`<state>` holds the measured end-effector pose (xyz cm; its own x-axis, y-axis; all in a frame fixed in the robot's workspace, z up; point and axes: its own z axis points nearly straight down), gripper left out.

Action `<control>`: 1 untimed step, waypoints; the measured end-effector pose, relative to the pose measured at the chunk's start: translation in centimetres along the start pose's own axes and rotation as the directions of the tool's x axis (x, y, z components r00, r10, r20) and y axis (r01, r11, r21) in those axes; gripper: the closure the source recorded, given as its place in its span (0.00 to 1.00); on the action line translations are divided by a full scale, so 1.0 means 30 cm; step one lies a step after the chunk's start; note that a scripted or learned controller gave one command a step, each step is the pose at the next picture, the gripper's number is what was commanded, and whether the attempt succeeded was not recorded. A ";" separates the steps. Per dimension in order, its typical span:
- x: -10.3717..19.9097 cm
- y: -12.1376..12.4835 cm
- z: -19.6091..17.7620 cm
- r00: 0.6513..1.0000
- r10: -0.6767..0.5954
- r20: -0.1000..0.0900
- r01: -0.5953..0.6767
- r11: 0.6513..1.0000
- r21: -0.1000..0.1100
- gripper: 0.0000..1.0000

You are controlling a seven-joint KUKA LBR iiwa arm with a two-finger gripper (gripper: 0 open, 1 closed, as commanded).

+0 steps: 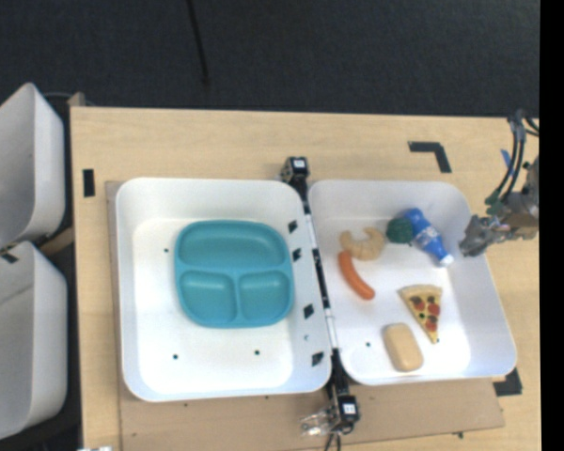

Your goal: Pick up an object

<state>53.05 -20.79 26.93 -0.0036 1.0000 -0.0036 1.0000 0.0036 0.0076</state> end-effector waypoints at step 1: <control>0.141 0.069 -0.006 1.000 -0.001 -0.003 0.001 1.000 0.005 1.00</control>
<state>55.09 -16.53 27.10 -0.0049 1.0000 -0.0007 1.0000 0.0049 0.0030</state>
